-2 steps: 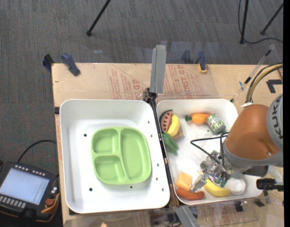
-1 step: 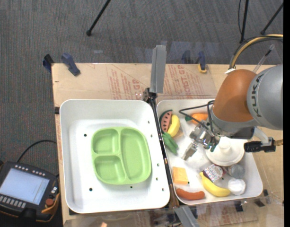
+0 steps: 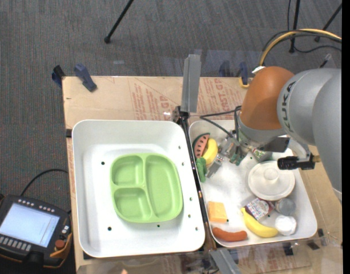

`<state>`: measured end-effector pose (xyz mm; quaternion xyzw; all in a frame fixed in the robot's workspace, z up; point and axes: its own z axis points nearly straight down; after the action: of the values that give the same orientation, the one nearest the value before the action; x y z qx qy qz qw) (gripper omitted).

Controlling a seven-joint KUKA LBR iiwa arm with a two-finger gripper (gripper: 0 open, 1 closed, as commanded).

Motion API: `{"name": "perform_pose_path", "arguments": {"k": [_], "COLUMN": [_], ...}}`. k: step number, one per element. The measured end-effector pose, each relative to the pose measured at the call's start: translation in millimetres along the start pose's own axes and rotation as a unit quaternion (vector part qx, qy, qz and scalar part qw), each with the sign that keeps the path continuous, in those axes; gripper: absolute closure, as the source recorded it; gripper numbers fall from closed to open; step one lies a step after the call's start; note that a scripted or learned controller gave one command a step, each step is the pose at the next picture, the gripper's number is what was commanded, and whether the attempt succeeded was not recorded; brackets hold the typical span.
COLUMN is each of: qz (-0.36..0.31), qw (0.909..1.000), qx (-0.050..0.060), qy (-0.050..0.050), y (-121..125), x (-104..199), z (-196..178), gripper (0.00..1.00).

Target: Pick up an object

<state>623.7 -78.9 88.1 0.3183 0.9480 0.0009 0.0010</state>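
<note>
Nearest the viewer, at seven o'clock, a black handheld controller (image 3: pixel 31 228) with a lit pale screen lies on dark grey carpet (image 3: pixel 26 33). Above it begins a plywood worktop (image 3: pixel 129 96) printed with faint red lettering, carrying two shallow white bins side by side.

At the lower edge of the right bin (image 3: pixel 309 210), around five o'clock, lie an orange sausage shape (image 3: pixel 230 234), a yellow-orange block (image 3: pixel 217 212), a yellow banana (image 3: pixel 259 226), a small wrapped packet (image 3: pixel 258 208) and a white cap (image 3: pixel 286 225). Just beyond them sits a round white lidded dish (image 3: pixel 270 180).

The left bin (image 3: pixel 86 170) holds a lime green divided plate (image 3: pixel 146 187) with three compartments, near the picture's centre.

Farther back in the right bin, by the wall between the bins, a second yellow piece (image 3: pixel 210 150) lies beside green pieces (image 3: pixel 201 168) and a slice with a red rim (image 3: pixel 200 138). The claw (image 3: pixel 225 154) hangs just beside these; I cannot tell whether its fingers are apart or together.

At three o'clock the grey arm with its orange band (image 3: pixel 267 99) fills the right side. At twelve o'clock, beyond the worktop, black tripod legs (image 3: pixel 122 13) stand on the carpet, and blue clamps (image 3: pixel 83 76) grip the far edge.
</note>
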Motion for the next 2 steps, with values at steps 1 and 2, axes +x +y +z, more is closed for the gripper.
{"name": "perform_pose_path", "arguments": {"k": [1, 2], "qz": [0.104, 0.150], "qw": [0.9946, 0.9887], "qx": [0.002, 0.003], "qy": [0.002, 0.001], "y": [-9.4, -65.1], "x": [5.8, 32.0], "z": [1.5, 1.2], "gripper": [0.00, 0.00]}}
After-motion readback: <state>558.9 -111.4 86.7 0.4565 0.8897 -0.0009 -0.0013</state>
